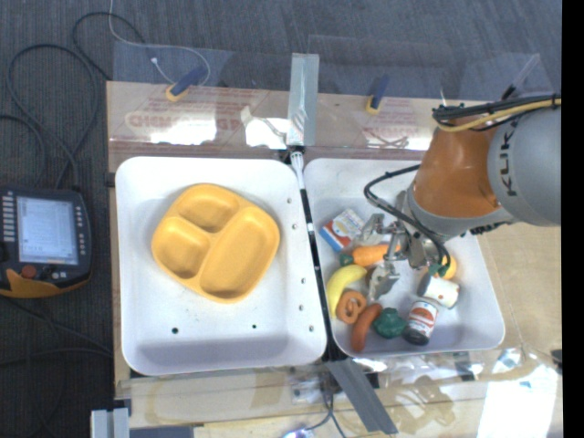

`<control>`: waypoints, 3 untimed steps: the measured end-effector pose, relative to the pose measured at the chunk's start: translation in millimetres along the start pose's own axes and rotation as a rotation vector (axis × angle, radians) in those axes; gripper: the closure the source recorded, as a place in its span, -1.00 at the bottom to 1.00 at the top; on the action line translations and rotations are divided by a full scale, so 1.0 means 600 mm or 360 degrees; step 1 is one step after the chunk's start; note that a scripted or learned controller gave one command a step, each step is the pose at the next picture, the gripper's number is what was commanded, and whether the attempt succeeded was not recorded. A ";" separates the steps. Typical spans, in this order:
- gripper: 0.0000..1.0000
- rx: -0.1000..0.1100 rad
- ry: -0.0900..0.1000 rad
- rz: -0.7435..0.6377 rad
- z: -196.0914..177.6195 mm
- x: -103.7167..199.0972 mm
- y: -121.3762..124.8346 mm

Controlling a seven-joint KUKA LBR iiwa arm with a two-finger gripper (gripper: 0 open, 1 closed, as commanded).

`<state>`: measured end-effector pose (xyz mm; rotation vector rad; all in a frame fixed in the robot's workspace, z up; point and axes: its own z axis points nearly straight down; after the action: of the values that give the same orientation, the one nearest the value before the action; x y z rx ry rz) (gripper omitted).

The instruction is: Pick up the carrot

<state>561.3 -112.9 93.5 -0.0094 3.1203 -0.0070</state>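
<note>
The arm (484,176) is reaching in from the right over the right bin (484,331), and the gripper (391,267) is hanging low among the toys crowded there. The carrot (370,255) is lying near the middle of that bin, an orange piece just left of the gripper, with a small carton (340,228) above it and a banana (340,283) below. The fingers (383,281) are showing as dark metal reaching down beside the carrot's right end, and they look slightly apart, with nothing visibly between them; the carrot is not being gripped. This looks like the approach step, just short of the grasp. The next move is calling for a small shift left so the fingers straddle the carrot, then a descent and a close. The clutter is making this tight: a can (422,319) and a white cup (441,291) are sitting close on the right. The left bin (146,331) is holding a yellow tray (215,241).
</note>
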 end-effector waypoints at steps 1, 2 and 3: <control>-1.00 -0.0003 0.0005 0.0157 0.004 -0.091 -0.006; -1.00 -0.0001 -0.0001 0.0409 0.001 -0.032 0.023; -1.00 -0.0001 0.0012 0.0668 0.004 -0.093 0.027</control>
<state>616.9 -96.5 92.1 0.6427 3.0605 0.0008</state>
